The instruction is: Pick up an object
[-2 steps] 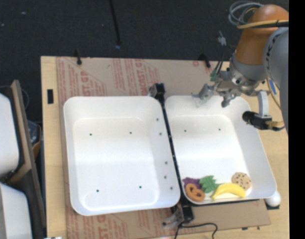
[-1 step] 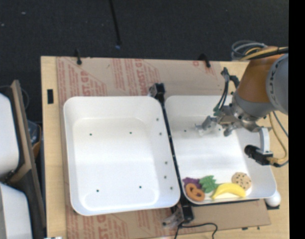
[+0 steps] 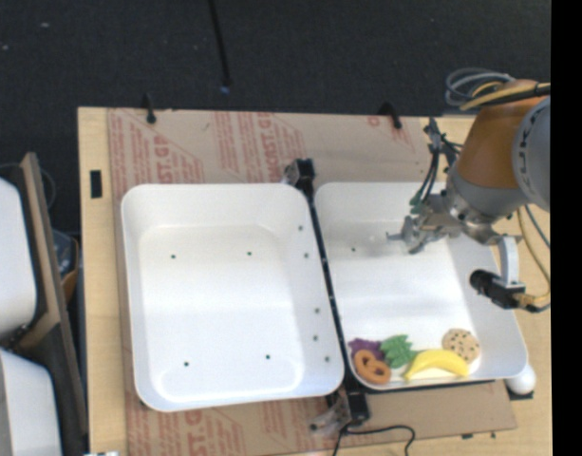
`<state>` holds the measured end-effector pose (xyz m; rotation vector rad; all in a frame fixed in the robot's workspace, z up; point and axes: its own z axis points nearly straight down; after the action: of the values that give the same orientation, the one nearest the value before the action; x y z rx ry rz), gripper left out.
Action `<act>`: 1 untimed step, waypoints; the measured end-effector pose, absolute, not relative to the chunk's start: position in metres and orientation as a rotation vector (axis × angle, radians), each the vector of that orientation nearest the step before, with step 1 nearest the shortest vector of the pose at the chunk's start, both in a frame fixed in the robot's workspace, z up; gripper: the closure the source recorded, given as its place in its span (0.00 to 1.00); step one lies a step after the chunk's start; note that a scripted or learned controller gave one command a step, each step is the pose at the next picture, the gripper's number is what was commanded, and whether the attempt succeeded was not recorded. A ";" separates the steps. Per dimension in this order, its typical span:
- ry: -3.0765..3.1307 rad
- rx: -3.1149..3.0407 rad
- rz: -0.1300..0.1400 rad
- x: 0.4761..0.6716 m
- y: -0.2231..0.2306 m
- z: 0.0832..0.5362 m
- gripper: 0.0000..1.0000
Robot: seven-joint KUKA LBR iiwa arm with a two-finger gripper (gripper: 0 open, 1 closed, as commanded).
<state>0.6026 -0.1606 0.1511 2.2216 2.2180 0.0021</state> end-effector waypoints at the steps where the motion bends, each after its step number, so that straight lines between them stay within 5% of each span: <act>1: 2.220 2.214 0.009 0.604 -0.122 0.242 1.00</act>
<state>0.6039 -0.1220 0.2421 2.2135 2.2197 0.0094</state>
